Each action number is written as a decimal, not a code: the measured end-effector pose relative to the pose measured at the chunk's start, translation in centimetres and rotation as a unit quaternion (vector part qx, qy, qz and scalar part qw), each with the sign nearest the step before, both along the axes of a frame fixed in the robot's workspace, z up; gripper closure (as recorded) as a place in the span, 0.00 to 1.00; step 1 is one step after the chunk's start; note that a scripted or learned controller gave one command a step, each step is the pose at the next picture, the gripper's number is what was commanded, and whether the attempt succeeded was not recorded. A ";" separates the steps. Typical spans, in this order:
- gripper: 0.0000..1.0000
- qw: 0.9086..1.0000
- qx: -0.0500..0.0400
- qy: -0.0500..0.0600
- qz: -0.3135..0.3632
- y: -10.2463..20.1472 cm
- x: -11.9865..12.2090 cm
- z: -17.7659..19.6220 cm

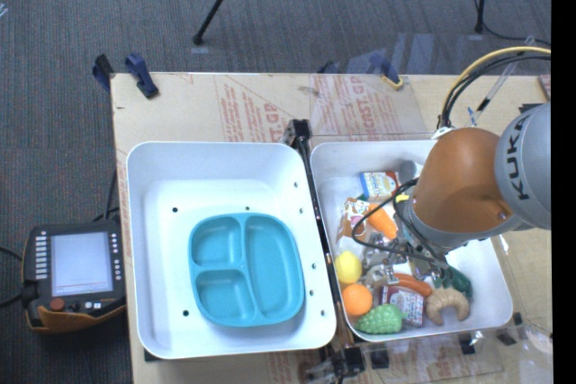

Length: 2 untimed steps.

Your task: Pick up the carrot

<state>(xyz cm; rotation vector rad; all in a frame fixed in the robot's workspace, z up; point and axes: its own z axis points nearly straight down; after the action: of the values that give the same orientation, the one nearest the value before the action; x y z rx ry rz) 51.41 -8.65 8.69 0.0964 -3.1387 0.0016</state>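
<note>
The claw (393,263) is down inside the right bin (500,283), among the toy foods, but the metal parts and cables around it hide how it stands, so I cannot tell whether it grips anything. It is just beside the lemon (348,266) and above the orange (357,299). The carrot (382,219) lies near the middle of this bin, tilted, just up-left of the claw and partly under black cables; it looks free. The arm (468,184) comes from the right, and its orange band bends low over the bin and covers much of it. Near the front wall there are a green bunch of grapes (381,318), a red sausage (415,285) and a croissant (448,305). A small carton (379,183) lies near the back. In the left bin (153,193) a blue divided plate (246,270) rests flat. Both bins stand on the wooden surface (225,108).
</note>
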 end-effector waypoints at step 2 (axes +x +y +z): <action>1.00 0.999 0.002 0.004 0.035 -2.5 -0.3 0.3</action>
<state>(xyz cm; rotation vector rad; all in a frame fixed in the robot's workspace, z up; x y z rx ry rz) 51.10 -11.13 8.99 0.2072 -3.1262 -0.0060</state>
